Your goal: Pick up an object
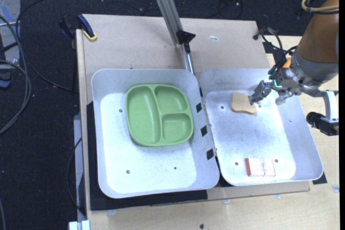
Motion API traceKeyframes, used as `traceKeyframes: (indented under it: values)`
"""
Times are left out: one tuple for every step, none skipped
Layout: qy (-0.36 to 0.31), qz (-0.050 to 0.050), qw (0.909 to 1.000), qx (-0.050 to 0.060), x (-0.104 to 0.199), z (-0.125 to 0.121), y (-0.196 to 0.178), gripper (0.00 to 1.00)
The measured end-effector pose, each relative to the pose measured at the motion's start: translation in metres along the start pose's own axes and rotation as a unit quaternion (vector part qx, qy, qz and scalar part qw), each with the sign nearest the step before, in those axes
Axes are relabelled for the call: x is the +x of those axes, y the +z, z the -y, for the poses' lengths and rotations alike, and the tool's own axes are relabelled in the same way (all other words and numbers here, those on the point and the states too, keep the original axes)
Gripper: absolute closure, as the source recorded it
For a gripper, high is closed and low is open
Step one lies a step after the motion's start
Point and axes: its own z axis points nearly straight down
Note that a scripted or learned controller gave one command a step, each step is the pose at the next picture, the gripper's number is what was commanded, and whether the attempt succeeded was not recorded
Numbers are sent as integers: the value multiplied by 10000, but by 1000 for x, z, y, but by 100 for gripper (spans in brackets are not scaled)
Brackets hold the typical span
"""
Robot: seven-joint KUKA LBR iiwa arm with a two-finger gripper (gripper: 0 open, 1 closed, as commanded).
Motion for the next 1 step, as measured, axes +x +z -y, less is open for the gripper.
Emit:
traceKeyframes:
  values:
    - [-1,1,10000,-5,0,0,0,0]
